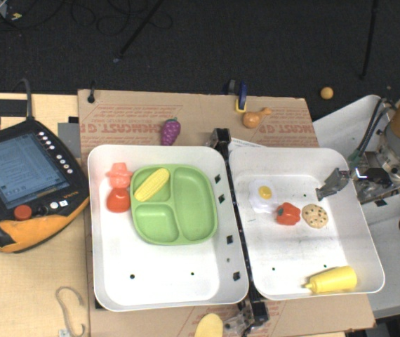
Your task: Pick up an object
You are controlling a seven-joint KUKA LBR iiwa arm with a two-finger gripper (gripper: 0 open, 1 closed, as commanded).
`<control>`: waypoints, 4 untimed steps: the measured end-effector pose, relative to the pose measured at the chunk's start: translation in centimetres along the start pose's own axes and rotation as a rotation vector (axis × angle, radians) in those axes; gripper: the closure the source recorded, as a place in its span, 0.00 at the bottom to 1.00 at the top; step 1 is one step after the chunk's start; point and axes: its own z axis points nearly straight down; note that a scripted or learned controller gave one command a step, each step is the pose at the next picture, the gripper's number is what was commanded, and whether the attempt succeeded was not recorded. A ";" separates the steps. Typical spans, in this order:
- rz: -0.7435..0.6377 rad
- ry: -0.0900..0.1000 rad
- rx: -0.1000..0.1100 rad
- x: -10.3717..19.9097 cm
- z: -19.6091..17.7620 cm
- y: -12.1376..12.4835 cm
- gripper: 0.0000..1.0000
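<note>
Two white bins sit side by side on the bench, and the gripper (337,182) hangs over the right edge of the right bin (368,244), coming in from the right. Honestly I can't tell how its jaws stand from this angle, that end is just a dark blur, and nothing shows in it. So I'd call this the approach step, with no pick made yet. Closest candidates are in the right bin: a cookie (316,216) just left and near of the gripper, a red pepper (288,214) touching or nearly touching the cookie's left side, and a fried egg (264,194) a bit farther left. A yellow mustard bottle (333,280) lies at the near edge. Over in the left bin, a green divided plate (186,220) carries a corn cob (150,184), with a red-orange toy (118,188) beside it. Next move, I reckon: slide left over the cookie or pepper, drop straight down, and close cleanly on one without nudging the other.
</note>
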 end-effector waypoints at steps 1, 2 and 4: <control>-0.002 -0.002 -0.012 0.0 -0.7 0.2 0.00; -0.003 -0.002 -0.008 -0.2 3.7 0.1 0.00; -0.005 0.004 -0.011 0.3 14.6 2.4 0.00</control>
